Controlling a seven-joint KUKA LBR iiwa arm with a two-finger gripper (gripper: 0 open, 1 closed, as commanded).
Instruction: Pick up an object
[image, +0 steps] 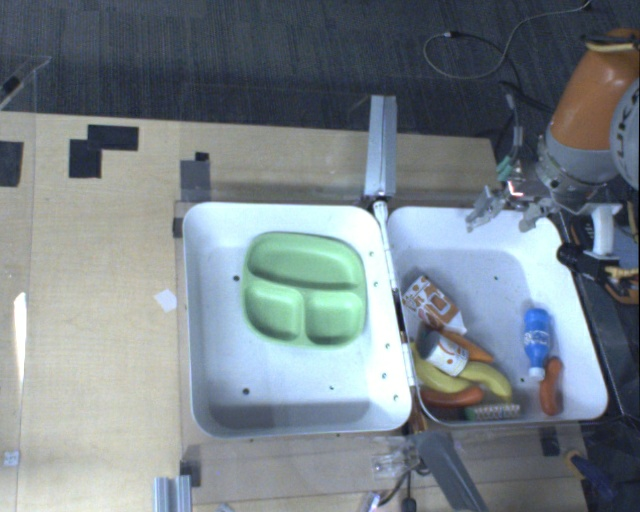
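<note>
Your gripper (508, 208) hung at the far rim of the right bin (497, 262), fingers spread apart with nothing between them, so no pick had been made yet. Your candidates all lay well apart from it, at the near end of that bin: a patterned carton (430, 300) leaning toward the divider, a banana (462, 378) beneath it, an orange carrot-like piece (468, 347) lying across the banana, and a red-brown piece (450, 397) tucked against the near wall.

That heap was your trouble. The pieces touched and overlapped, so a descent there could have landed a finger on top of one item instead of beside it, or nudged the pile and closed on air. The carton sat just beside the divider wall, which likely left little room for a finger on that side.

Your safer bet looked like the blue bottle (537, 338), lying with bare floor on both its long sides, though the small red sausage-like thing (551, 386) sat just beside its near end, and a rounded bottle could have rolled out of a skewed grip.

Over in the left bin (210, 330), the green divided tray (305, 288) lay flat and broad, probably too wide for those fingers.
</note>
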